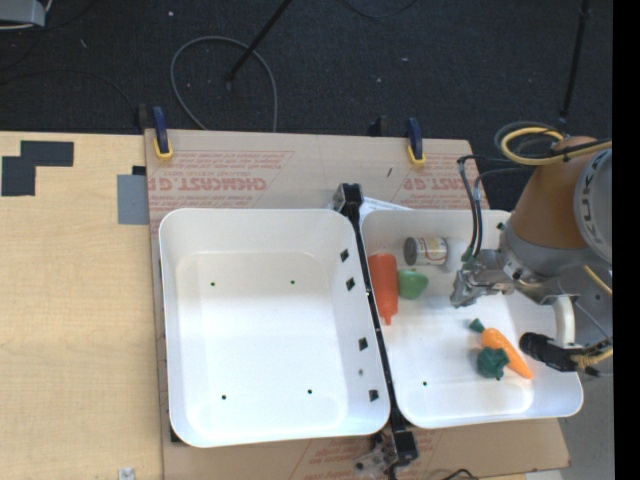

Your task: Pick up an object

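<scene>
Camera view: both bins are seen from above at a slant, with the arm entering from the right.
Objects to pick: four are seen in the right bin [560,404].
Carrot toy: an orange carrot [505,354] with a dark green top lies near the right bin's right side, tilted.
Orange block: a long orange-red piece [384,285] lies along the right bin's left wall, just beside the divider.
Green piece: a small green object [413,283] lies touching or just beside the orange block, on its right.
Can: a small metallic can [430,250] lies on its side near the back of the right bin.
Gripper: the gripper [468,290] is seen over the right bin, between the can and the carrot toy, apart from both.
Gripper state: whether it is open or closed cannot be told; nothing is seen held in it.
Arm: the grey arm [545,248] with its orange band reaches in over the right bin's right edge.
Left bin: the left bin [190,268] is placed beside the right bin, their rims meeting at the black clips.
Bench: both bins are set on cardboard [240,173] clamped at the back edge.
</scene>
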